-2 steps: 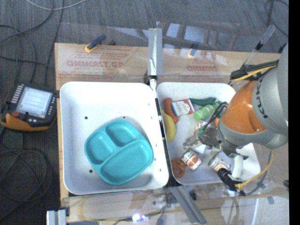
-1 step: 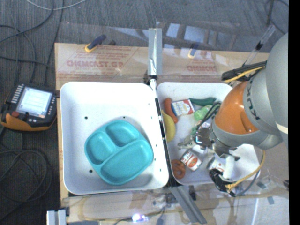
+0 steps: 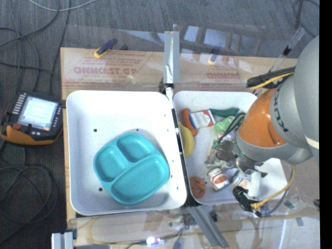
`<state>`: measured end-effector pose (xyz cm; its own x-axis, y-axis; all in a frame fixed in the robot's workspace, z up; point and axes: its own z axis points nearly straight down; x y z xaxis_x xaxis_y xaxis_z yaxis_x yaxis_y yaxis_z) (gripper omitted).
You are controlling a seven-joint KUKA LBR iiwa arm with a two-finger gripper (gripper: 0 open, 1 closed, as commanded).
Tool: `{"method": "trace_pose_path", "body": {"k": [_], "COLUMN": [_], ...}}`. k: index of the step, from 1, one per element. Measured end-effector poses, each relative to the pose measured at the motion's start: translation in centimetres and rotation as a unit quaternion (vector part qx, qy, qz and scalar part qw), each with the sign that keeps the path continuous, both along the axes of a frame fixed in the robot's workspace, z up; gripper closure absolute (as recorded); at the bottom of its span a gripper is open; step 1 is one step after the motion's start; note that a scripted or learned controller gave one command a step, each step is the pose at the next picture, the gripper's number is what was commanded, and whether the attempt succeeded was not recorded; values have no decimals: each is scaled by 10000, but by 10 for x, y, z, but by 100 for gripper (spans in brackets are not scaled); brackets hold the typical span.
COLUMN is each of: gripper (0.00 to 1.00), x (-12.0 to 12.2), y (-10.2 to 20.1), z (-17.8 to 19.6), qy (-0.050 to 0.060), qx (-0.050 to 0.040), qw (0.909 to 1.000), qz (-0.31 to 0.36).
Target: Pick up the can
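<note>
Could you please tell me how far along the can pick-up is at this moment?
Done: the arm has reached into the right bin. In hand: the gripper sits low just above the can. Left: the can lies on the bin floor, not visibly gripped or lifted.

The grey arm (image 3: 295, 113) reaches in from the right over the right bin (image 3: 270, 191), its gripper (image 3: 224, 162) low among the clutter. A small can (image 3: 218, 179) lies on its side just below it, beside a banana (image 3: 187, 139), a red carton (image 3: 201, 119) and something green (image 3: 224, 112). The left bin (image 3: 83, 118) holds a teal divided plate (image 3: 132, 167). A handheld control unit (image 3: 33, 118) sits on the floor to the left.
</note>
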<state>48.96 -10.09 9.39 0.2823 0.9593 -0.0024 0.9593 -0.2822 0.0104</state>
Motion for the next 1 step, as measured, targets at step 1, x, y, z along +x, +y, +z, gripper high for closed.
{"method": "trace_pose_path", "body": {"k": [1], "gripper": [100], "x": [-6], "y": [51], "z": [129], "qy": [58], "qx": [11], "qw": [9765], "qz": [-2155]}}
